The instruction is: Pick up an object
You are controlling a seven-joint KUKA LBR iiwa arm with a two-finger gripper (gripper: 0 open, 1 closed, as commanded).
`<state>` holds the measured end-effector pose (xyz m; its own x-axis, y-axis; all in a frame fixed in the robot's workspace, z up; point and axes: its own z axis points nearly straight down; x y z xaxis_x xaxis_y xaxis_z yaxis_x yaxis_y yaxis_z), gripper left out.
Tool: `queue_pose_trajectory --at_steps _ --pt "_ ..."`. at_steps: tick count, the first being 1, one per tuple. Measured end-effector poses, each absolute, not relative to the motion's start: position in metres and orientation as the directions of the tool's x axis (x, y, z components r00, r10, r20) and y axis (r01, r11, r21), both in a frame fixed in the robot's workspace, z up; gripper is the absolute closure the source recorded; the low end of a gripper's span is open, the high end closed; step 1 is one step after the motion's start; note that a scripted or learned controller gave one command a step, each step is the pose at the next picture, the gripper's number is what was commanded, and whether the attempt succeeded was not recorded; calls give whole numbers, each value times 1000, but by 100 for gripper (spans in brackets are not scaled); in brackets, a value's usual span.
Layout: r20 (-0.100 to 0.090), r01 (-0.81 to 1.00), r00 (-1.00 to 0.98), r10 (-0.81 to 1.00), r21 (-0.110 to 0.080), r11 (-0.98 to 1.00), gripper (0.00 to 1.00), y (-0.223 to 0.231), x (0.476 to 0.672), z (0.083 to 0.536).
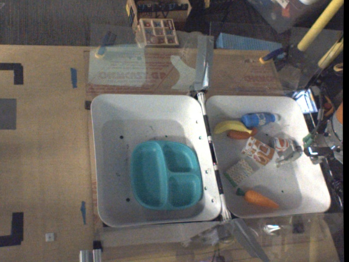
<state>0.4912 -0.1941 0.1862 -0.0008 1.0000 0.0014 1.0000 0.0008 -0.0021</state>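
The right bin (311, 201) holds a yellow banana (230, 126), a blue bottle (258, 118), a small orange-red piece (240, 135), a brown-and-white patterned box (258, 151), a pale flat packet (240, 171) and an orange carrot (260, 199). My gripper (289, 153) reaches in from the right rim and sits low in the bin, just right of the patterned box. It is next to a small orange-and-white item (281, 143). Whether it touches either one I cannot tell. Nothing is visibly lifted.
The left bin (109, 119) holds a teal divided plate (165, 174). A thin wall separates the two bins. Behind the bins lie clear plastic sheets and a cardboard box (158, 7). Arm hardware crowds the right bin's right rim.
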Motion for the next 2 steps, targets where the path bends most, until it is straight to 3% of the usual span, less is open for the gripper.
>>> queue_pose_trajectory --at_steps 1,2 --pt "0 987 -160 987 1 160 0 -149 546 107" --pt "-3 987 -157 988 10 157 0 -154 569 90"
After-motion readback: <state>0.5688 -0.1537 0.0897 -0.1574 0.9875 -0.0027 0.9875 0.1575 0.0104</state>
